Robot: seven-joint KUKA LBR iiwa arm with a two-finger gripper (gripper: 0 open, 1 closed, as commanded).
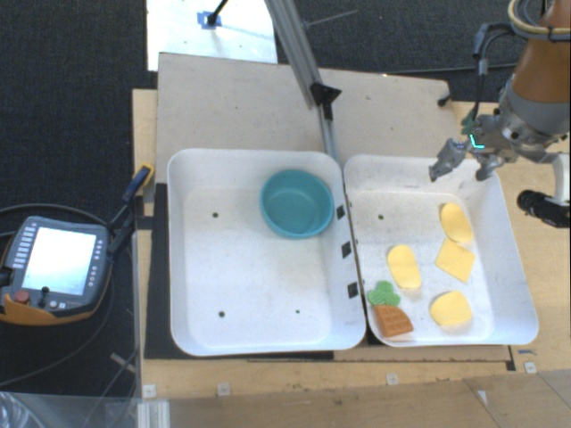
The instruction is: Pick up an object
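Note:
In the right bin (508, 266) lie several yellow pieces: an oval (456, 222) near the back, a square slab (455, 260), an oblong (403, 267) and a round one (451, 309). A green sprig (384, 292) and an orange block (392, 321) sit at the bin's front left corner. My gripper (465, 165) hangs over the back rim of the right bin, above and behind the yellow oval. Its two fingers are spread apart with nothing between them.
A teal bowl (296, 203) stands at the back of the left bin (201, 266). A slanted metal pole (303, 52) rises behind the bins. A teach pendant (53, 270) lies left of the bench.

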